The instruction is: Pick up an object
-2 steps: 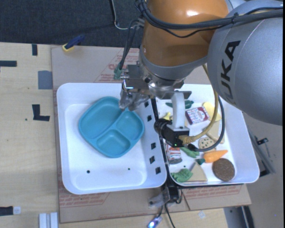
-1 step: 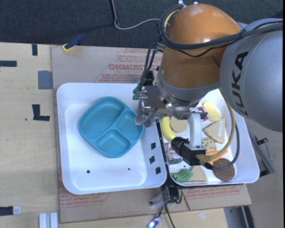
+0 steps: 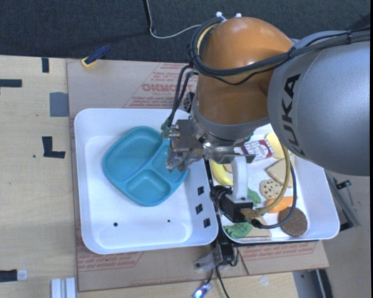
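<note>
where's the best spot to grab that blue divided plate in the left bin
Probably the blue divided plate's raised outer rim at its left end, coming straight down from above. It lies flat in the left bin, so only that thin rim gives the fingers an edge; the left end sits clear of the arm.

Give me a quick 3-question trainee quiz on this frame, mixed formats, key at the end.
1. True or false: the blue divided plate lies in the left bin.
2. Which bin holds the banana and the cookie? A) left B) right C) neither
3. Fill in: the band above the arm's wrist is coloured ____.

Key: 1 true. 2 B, the right bin. 3 orange.
</note>
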You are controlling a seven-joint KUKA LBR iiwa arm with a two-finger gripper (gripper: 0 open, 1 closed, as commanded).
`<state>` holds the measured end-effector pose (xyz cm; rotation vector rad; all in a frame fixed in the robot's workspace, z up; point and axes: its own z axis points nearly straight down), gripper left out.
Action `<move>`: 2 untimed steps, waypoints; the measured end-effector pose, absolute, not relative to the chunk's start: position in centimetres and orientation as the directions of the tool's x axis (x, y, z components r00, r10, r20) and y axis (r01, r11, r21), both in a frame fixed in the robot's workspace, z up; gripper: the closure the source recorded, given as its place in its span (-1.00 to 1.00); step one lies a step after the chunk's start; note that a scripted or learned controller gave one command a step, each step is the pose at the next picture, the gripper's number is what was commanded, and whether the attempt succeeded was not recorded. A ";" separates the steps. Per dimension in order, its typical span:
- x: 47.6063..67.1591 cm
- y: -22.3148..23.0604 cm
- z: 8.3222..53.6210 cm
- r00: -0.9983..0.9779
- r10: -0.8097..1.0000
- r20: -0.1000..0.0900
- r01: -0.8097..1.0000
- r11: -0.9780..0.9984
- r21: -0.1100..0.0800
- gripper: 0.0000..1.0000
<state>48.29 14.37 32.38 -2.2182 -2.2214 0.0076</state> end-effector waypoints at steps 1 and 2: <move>49.1 18.5 22.3 -0.004 1.000 -0.002 1.000 0.004 -0.009 1.00; 52.5 20.8 41.4 -0.004 1.000 0.007 1.000 0.004 0.018 1.00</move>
